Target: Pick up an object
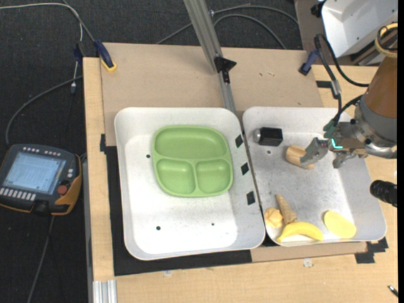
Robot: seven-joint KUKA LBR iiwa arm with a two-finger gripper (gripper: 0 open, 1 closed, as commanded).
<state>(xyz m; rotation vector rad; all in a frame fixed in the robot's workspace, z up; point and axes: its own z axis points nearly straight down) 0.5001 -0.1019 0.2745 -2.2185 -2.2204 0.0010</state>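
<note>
**Gripper open over the right bin**

Nearest, a banana and yellow disc lie along the right bin front wall. Farther back, the gripper hangs with fingers apart, one touching a tan block. A green tray sits in the left bin.

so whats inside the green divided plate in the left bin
Nothing shows in the green three-compartment plastic plate: all its sections look bare. It sits in the left white bin, and the bin floor beneath it is covered. The food-like pieces lie in the right white bin.
</note>
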